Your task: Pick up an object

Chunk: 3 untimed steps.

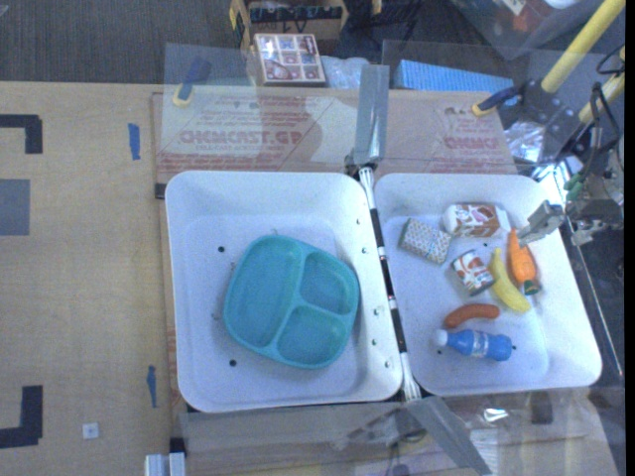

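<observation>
1. Camera view, far left: the pale wooden desk (79, 266) bears black corner marks and short strips of blue tape.
2. The left shallow white plastic bin (189, 216) holds a teal three-compartment plastic tray (291, 300), lying flat near the bin's middle.
3. The right shallow white plastic bin (571, 360) sits just beside the left one, their rims meeting along the centre.
4. In its upper left part lies a small speckled grey square packet (426, 240), tilted.
5. Right of that packet, a brown-and-white box-like package (473, 220) lies near the bin's top edge, and a smaller brown-and-white carton (472, 272) lies just below it.
6. Lower down, a red sausage-shaped toy (472, 313) lies just above a blue and white small bottle (478, 344) on its side.
7. A yellow plastic banana (507, 284) lies beside the smaller carton, touching or nearly touching an orange plastic carrot with a green end (523, 264).
8. The grey metal pincer (545, 222) hangs at the bin's right rim, just above and right of the carrot's top; I cannot tell how it is set, and nothing is seen held in it.
</observation>
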Each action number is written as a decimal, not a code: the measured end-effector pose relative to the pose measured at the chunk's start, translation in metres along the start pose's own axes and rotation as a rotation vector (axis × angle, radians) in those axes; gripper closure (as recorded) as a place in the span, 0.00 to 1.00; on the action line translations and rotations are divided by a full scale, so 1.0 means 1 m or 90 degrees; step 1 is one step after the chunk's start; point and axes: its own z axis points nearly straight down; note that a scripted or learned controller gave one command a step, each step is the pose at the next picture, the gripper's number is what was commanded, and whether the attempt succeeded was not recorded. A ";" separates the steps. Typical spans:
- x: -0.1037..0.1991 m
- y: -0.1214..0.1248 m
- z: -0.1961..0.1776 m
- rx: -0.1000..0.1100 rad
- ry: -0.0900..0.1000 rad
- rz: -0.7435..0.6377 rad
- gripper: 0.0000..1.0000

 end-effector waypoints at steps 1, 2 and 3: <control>-0.016 0.009 0.146 -0.004 0.005 0.012 0.00; -0.020 0.008 0.136 -0.005 0.001 0.014 1.00; 0.032 -0.001 0.055 -0.001 -0.001 -0.007 1.00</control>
